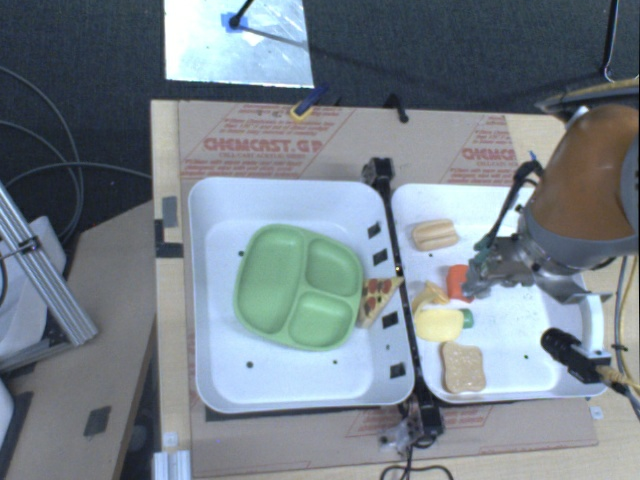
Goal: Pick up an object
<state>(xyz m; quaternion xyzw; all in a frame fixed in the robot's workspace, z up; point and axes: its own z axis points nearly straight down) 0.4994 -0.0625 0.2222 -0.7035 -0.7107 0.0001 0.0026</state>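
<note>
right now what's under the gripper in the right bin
The gripper hangs over an orange toy in the right bin. Only the toy's left part shows; the rest, and the bin floor beneath the wrist, is covered. A yellow piece lies just below it in view.

1. Two bins sit side by side on the table [170, 298] — left bin [225, 368], right bin [520, 383].
2. Left bin: a divided plate [297, 286] lies in its middle; a pizza slice [375, 298] lies just right of the plate, against the wall shared with the right bin.
3. Right bin, along its left side, back to front: hot dog [434, 234], cheese wedge [432, 295], lemon-shaped piece [442, 323], bread slice [463, 366].
4. A carrot-like piece [456, 280] lies right of the cheese wedge — the gripper [478, 280] is directly beside it.
</note>
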